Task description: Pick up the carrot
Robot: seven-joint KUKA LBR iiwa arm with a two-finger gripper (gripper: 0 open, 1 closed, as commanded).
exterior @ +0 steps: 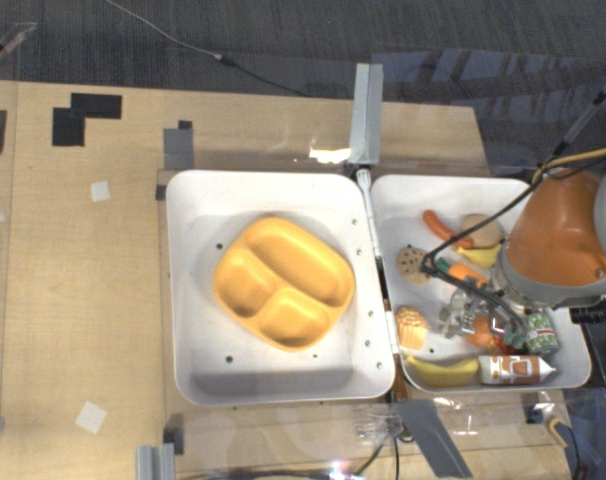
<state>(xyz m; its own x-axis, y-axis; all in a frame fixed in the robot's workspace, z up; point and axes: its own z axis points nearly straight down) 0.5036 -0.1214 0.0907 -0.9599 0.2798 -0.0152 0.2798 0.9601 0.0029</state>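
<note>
Nearest me, along the front edge of the right bin point(580, 373), a banana point(441, 370) lay beside a small bottle point(516, 369) on its side toward the front right corner. Just behind the banana, by the bin's left wall, sat a pale orange piece of toy food point(411, 326).

The gripper point(480, 316) was down in the middle of that bin, among cluttered items. I could not tell how its jaws stood, nor whether anything sat between them. An orange shape touching it, at its right side, may have been the carrot point(482, 337), though I could not be sure.

Further back lay a cookie point(412, 262) near the left wall and a red sausage-like item point(443, 226) toward the back edge.

In the left bin point(188, 368), a yellow divided tray point(283, 282) rested at the centre.
</note>
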